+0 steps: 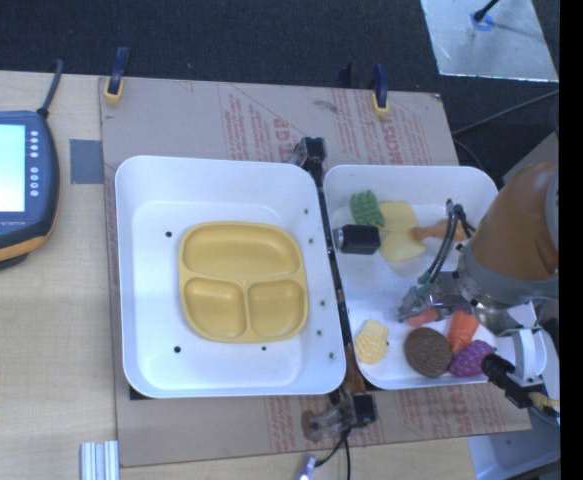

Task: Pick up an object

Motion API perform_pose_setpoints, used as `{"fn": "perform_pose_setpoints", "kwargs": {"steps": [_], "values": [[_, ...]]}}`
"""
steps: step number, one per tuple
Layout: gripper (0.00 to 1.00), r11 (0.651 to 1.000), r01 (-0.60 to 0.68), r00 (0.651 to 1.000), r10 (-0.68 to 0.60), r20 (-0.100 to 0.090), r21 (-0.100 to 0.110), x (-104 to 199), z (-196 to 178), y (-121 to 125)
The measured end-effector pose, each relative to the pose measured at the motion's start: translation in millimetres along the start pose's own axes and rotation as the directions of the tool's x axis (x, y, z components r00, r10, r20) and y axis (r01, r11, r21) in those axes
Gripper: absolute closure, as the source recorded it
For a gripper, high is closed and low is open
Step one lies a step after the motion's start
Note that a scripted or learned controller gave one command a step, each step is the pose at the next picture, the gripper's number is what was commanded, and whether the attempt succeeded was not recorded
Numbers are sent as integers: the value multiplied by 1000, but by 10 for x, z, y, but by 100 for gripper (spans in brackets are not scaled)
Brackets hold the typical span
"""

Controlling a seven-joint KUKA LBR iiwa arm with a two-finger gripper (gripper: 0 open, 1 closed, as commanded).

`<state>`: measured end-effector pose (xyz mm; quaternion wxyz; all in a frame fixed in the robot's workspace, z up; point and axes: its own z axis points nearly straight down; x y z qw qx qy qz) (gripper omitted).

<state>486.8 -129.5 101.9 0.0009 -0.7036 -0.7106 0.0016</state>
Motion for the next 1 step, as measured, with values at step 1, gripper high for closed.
{"fn": "perform_pose_setpoints", "kwargs": {"steps": [1], "values": [[100,1000,-4,1000,4,-2,-2,916,-904,113]]}}
